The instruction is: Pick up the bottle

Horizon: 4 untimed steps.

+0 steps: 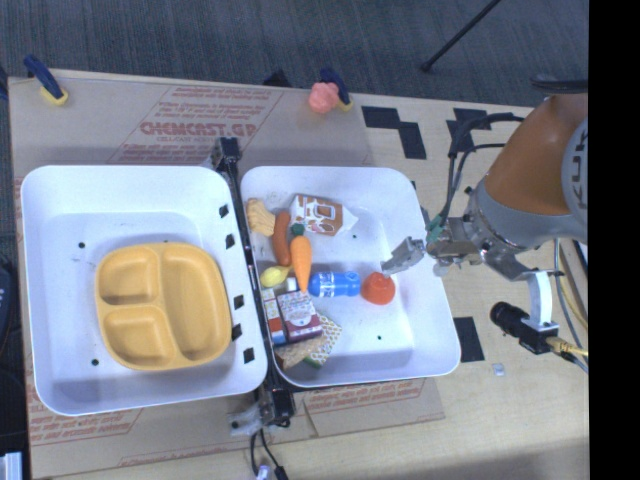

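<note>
Your bottle [335, 284] lies on its side in the right bin [425, 218], about mid-floor, its blue body pointing left to right. Touching its right end you'll see a round orange-red fruit [378, 288]. Just left of the bottle stands a carrot [300, 258], lying near to far, with a second, darker one [282, 236] beside it and a yellow piece [273, 276] at the bin's left wall. Nearer you, below the bottle, sit a small red carton [298, 318] and some flat packets. Farther back lies a brown-and-white packet [318, 215]. The gripper [405, 256] hangs over the bin's right side, just right of and beyond the fruit, apart from the bottle; you cannot tell from here how its fingers stand. The left bin [60, 208] holds a yellow tray [160, 303] with three compartments.
</note>
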Each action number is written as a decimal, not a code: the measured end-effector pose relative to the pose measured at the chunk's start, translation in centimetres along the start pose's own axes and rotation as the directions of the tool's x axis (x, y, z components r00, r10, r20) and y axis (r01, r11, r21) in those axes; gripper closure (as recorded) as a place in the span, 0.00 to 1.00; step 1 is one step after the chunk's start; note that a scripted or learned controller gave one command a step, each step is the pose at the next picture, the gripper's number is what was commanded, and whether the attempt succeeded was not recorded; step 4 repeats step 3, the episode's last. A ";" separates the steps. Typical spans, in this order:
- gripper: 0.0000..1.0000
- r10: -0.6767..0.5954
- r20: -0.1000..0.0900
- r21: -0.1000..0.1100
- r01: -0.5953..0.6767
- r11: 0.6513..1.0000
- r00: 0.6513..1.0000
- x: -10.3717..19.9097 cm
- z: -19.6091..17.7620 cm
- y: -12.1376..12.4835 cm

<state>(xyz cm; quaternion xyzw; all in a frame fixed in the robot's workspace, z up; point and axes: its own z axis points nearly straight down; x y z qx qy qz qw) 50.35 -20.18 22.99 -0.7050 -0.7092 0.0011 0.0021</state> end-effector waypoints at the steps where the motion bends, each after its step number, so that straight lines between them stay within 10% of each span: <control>1: 0.00 -0.025 0.000 0.002 0.025 1.000 1.000 7.7 8.5 2.3; 2: 1.00 -0.027 0.000 0.002 0.027 1.000 1.000 7.7 7.4 2.3; 3: 1.00 -0.363 0.000 0.000 0.363 0.932 0.932 9.8 1.1 -2.7; 4: 1.00 -0.363 0.000 0.000 0.363 0.932 0.932 9.8 1.1 -2.7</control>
